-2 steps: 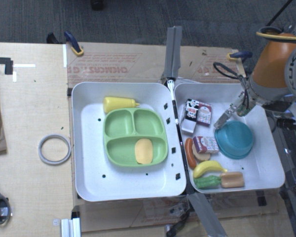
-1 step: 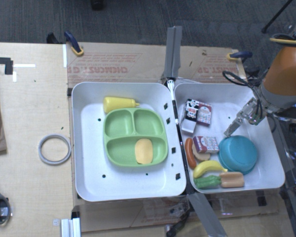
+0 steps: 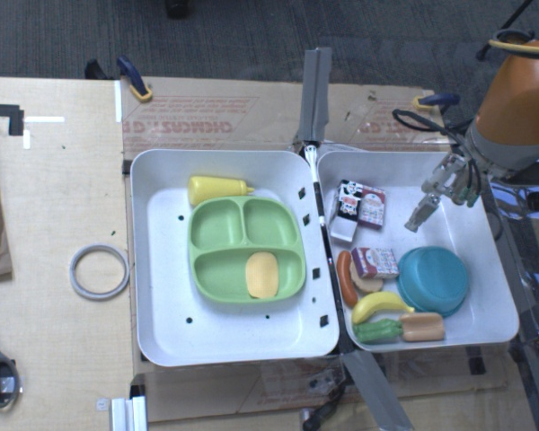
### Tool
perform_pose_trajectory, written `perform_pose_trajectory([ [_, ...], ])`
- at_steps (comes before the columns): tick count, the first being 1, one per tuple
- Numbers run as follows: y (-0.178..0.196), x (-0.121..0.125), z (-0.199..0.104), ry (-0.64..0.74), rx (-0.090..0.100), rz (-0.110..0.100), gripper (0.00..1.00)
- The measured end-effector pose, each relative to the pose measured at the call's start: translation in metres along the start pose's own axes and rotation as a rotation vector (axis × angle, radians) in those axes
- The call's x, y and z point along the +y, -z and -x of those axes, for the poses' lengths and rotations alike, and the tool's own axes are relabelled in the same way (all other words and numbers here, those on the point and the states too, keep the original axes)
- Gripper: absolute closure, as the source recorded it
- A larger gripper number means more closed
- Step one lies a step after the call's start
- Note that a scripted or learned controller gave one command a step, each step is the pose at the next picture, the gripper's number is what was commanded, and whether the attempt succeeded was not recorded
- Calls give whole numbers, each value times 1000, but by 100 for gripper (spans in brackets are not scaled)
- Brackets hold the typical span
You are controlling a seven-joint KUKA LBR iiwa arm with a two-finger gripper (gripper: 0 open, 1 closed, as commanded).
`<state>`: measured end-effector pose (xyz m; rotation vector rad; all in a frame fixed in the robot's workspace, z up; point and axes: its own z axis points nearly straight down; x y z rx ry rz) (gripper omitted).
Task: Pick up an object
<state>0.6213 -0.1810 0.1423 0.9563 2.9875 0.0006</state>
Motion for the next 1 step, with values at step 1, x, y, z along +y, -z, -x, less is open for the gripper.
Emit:
perform_pose_trajectory([
  [1,-20,48,-21,-147,3,-2,0],
])
